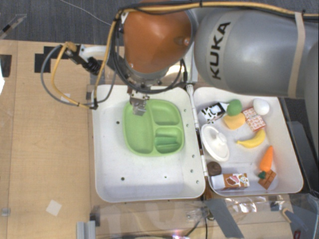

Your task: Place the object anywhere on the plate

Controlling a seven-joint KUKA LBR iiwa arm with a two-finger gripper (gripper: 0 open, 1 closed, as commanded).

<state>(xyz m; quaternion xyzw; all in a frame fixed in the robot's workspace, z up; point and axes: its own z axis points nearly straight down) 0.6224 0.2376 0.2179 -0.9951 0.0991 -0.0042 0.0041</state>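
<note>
Gripper: gripper (139, 105) hangs over the green plate's (152, 127) upper-left rim; opening cannot be told.
Plate: three compartments, in the left bin (112, 173), bare white floor below and to its left.
Objects: all in the right bin (294, 183): banana (252, 140), carrot (266, 159), white bowl (216, 142), egg (260, 106), small boxes.
Obstruction: the grey arm (249, 49) covers both bins' far edges.
Divider: bin walls touch between plate and bowl.

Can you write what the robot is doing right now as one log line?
gripper: over green plate, upper left | plate: left bin | toys: right bin
</note>
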